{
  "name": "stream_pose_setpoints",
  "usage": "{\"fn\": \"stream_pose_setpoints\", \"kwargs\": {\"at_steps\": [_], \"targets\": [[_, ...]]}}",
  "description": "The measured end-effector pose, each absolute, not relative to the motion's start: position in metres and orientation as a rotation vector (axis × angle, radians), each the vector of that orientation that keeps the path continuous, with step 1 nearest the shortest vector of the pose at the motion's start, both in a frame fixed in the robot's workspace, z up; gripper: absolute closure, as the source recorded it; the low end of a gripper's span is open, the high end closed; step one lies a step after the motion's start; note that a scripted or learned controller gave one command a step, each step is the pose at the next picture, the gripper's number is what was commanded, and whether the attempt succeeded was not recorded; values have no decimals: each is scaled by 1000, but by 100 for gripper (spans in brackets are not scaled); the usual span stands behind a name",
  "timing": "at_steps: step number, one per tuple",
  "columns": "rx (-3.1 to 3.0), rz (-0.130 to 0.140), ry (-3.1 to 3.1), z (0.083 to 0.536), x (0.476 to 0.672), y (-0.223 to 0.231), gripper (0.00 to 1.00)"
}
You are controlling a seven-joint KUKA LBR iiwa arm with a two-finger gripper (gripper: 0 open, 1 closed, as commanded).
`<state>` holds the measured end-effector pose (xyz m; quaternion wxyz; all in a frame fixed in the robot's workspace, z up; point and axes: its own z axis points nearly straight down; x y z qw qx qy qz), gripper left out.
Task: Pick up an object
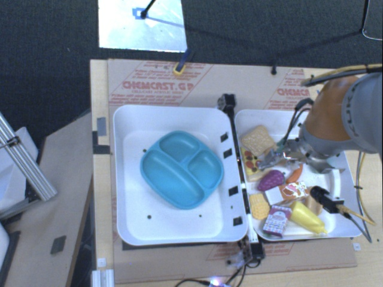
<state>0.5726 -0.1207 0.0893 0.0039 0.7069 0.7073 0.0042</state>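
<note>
Our gripper (pixel 272 158) hangs low over the right bin (pixel 344 232), just above the purple grapes (pixel 271 179); we cannot tell its state. We judge this the reaching step; next we must descend and clamp one toy.

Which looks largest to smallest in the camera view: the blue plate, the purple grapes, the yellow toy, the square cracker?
1. Blue plate, by far.
2. Square cracker and yellow toy look alike; unranked.
3. Purple grapes, smallest.
</note>
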Motion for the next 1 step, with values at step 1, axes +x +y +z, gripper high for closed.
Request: {"fn": "stream_pose_setpoints", "kwargs": {"at_steps": [1], "targets": [[2211, 21, 2217, 101, 575, -119, 100]]}}
